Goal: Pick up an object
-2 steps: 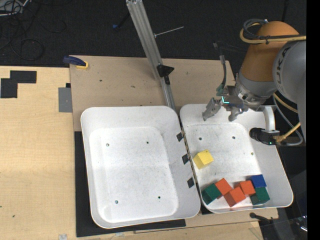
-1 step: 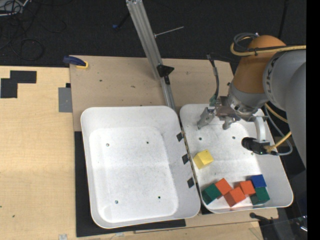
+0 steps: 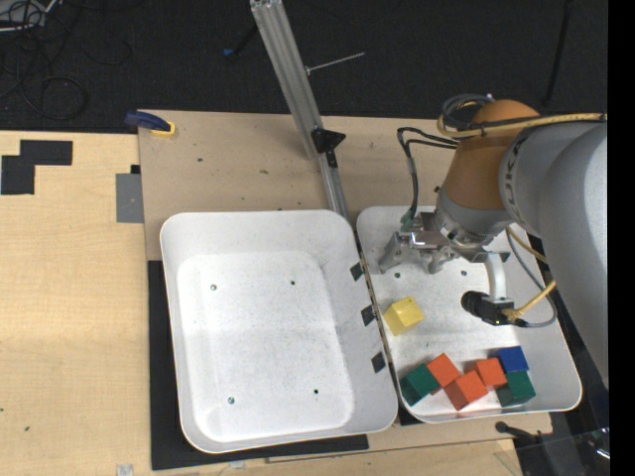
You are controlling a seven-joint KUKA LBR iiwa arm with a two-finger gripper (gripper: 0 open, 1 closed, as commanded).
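Arm (image 3: 541,196), grey with an orange band above the wrist, reaches in from the right over the far half of the right bin (image 3: 566,390). Gripper (image 3: 425,249) hangs low over that bin's bare floor, near its far left corner. State of the jaws cannot be told: the metal parts blur together at this angle, though nothing appears to be held between them.

Yellow block (image 3: 404,314) lies alone on the bin floor, near the bin's left wall, just in front of the gripper and apart from it.

Remaining blocks sit clustered along the near edge of the right bin: a green block (image 3: 420,382) at left, touching an orange block (image 3: 444,370); a second orange block (image 3: 464,391) and a third (image 3: 490,372) beside it; a blue block (image 3: 512,358) and a dark green block (image 3: 517,391) at right.

Left bin (image 3: 198,236) sits alongside on the wooden surface (image 3: 228,167). A metal rail (image 3: 293,77) leans in from the far side
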